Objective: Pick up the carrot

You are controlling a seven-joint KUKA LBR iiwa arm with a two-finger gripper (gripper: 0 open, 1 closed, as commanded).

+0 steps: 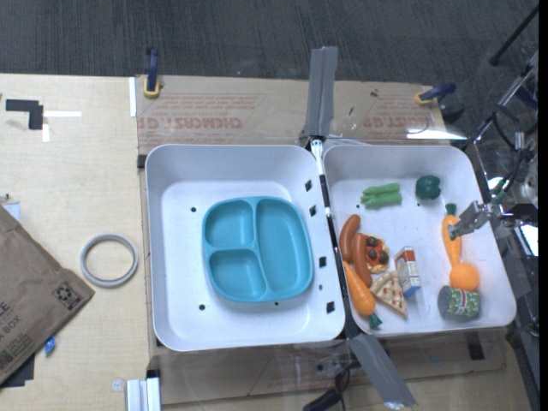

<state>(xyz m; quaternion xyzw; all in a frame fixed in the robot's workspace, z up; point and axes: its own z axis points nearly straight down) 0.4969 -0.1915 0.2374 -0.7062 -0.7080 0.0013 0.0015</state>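
At the frame's right edge the gripper (469, 219), its opening impossible to judge, touches the carrot (450, 238), probably light, stiff, slippery plastic, best pinched mid-length.

Fingers (465, 222) touching carrot (451, 241)

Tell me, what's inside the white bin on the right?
In the right bin lie toy foods: two carrots, green beans, a green pepper, a hot dog, pizza, an orange and a can. The gripper covers some floor.
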